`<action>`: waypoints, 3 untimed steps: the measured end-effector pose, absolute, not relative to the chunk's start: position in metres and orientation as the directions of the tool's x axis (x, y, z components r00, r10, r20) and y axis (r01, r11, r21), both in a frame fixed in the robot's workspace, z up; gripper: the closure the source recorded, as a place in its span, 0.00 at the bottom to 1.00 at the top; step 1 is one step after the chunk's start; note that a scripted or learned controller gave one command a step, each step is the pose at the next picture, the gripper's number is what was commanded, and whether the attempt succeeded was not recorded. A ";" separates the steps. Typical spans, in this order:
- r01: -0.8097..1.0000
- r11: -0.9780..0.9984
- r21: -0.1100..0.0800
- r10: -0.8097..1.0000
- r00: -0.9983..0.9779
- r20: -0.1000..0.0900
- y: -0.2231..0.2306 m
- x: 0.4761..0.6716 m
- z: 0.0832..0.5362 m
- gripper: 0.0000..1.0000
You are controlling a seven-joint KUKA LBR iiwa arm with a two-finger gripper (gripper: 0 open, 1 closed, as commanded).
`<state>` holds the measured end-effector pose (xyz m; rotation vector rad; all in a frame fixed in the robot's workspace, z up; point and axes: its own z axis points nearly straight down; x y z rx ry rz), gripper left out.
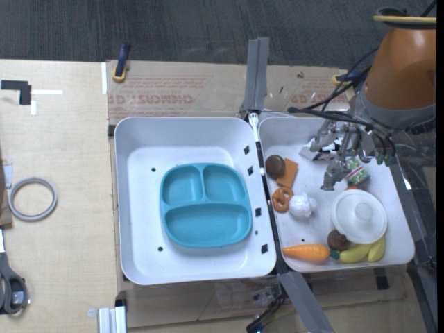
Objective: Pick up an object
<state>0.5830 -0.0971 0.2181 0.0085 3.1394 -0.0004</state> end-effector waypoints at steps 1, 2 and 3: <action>-0.130 0.991 -0.001 -0.130 -0.991 -0.005 -0.152 0.649 0.146 0.00; -0.115 0.993 0.000 -0.115 -0.993 -0.003 -0.177 0.594 0.092 0.00; -0.248 0.969 0.021 -0.249 -0.968 0.037 -0.221 0.651 0.088 0.00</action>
